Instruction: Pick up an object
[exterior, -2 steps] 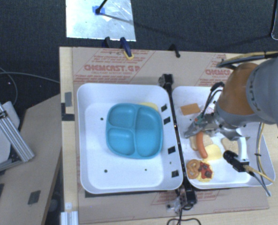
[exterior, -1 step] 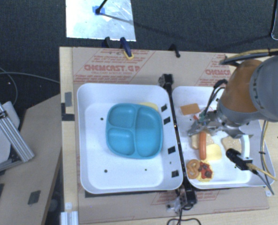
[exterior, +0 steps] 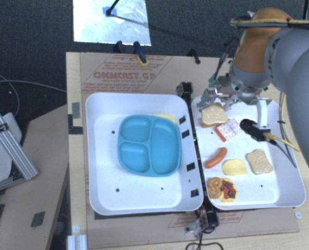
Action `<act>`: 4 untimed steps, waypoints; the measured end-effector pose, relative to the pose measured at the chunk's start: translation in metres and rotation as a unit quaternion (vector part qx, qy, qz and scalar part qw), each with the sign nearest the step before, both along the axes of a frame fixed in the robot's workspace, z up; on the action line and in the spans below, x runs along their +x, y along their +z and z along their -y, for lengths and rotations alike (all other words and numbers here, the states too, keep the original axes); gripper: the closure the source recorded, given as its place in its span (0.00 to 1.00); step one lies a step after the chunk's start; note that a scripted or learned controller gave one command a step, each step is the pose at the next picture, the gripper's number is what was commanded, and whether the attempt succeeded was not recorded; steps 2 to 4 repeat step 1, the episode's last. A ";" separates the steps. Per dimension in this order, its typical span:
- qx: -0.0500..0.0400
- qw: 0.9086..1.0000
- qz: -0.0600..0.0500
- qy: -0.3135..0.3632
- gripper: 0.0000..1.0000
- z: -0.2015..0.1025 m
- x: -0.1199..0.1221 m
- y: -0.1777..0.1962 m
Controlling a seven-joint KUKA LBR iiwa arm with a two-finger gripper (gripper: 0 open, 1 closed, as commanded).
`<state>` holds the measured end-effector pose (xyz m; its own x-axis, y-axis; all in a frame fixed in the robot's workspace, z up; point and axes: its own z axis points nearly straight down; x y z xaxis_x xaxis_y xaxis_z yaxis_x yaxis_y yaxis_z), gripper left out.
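We see the end effector (exterior: 215, 95) low over the toast (exterior: 213, 115) just below it. We cannot tell its state. Nothing looks lifted yet, so we judge the pick remains.

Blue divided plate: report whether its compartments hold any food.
Empty. The blue divided plate in the left bin shows bare blue in all three compartments; the toy foods lie in the right bin.
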<state>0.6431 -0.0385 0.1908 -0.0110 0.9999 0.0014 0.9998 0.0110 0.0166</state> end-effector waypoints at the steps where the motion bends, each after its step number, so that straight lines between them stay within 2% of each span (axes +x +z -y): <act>1: 0.001 1.000 -0.006 0.000 1.00 -0.059 -0.015 0.025; 4: 0.001 1.000 -0.006 0.000 1.00 -0.059 -0.015 0.025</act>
